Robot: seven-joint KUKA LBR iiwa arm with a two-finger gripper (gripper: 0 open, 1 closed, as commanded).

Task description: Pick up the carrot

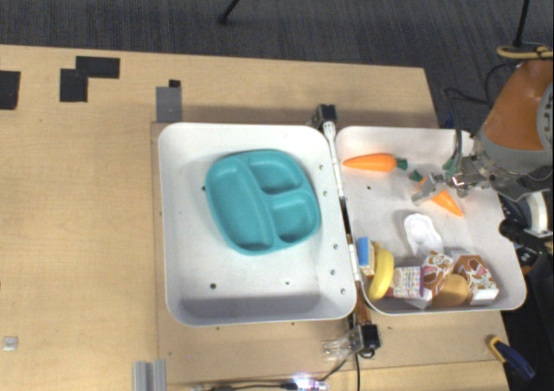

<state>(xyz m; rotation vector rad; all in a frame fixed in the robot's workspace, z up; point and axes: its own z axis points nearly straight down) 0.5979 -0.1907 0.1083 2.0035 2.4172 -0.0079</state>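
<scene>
Starting at the left, the wooden tabletop (78, 208) lies bare apart from a few dark cut-outs near its far edge. Next comes the left white bin (177, 285), and in it a teal divided plate (261, 200), set flat with its compartments facing up. The two bins touch along a shared edge near the middle of the view.

The right white bin (381, 208) carries the rest. The carrot (370, 163) lies on its side near the bin's far left corner, with its narrow tip pointing left and its green stub to the right. Along the near side sit a banana (380, 273), a small blue item just beside it, and a cluster of packaged snack boxes (450, 278). A white crumpled piece (421, 229) rests a little farther back.

Farther right, the gripper (443, 183) hangs low over the bin, well apart from the carrot. Its metal fingers look slightly parted, with a small orange wedge (448, 202) just beneath them; whether that wedge is actually clamped cannot be told. The grey arm with its orange band (518, 117) enters from the right.
</scene>
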